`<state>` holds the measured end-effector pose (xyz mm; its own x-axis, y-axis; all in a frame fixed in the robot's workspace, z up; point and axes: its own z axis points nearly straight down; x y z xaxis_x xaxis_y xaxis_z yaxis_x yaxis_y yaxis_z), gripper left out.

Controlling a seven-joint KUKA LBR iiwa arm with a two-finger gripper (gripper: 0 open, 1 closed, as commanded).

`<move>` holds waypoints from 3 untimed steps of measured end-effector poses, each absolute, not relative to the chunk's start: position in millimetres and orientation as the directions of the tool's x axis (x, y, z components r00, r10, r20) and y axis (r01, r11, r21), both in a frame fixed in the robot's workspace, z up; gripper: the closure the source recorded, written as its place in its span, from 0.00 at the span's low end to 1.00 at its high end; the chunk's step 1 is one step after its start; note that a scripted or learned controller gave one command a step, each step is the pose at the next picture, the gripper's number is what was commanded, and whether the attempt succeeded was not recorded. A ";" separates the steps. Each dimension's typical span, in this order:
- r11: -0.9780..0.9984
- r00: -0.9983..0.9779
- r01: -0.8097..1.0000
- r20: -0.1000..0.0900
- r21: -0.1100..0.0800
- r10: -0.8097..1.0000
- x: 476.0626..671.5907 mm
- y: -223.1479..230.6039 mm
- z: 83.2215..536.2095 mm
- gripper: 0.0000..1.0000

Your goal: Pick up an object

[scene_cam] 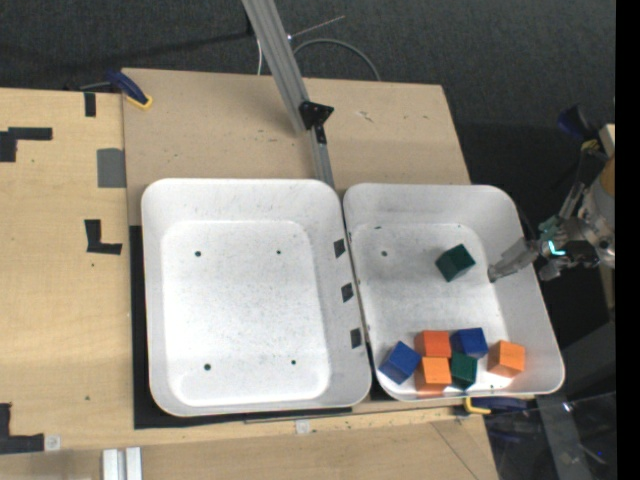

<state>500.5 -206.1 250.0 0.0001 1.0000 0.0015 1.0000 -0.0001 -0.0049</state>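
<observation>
Green cube (456, 262) just left of tool (513, 259)

A dark green cube (456, 262) is seen lying alone, slightly turned, in the upper middle of the right bin (430, 200). Along that bin's near wall a cluster is gathered: a blue cube (399, 361), two orange cubes (434, 344) (435, 372), another blue cube (469, 342), a second green cube (463, 369), and, just beside them, a further orange cube (508, 357).

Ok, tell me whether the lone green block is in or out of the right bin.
In. The green block sits on the right bin floor, apart from the cluster.
</observation>
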 end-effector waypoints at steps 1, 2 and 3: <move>0.002 -0.002 1.000 0.001 -0.001 1.000 501.3 -206.0 251.9 0.00; 0.000 0.000 1.000 0.002 -0.008 1.000 498.5 -206.3 187.7 0.00; 0.001 -0.001 1.000 0.002 -0.007 1.000 493.9 -201.1 142.5 0.00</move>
<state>493.9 -201.1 142.5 -0.0006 1.0000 0.0017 1.0000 0.0006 -0.0067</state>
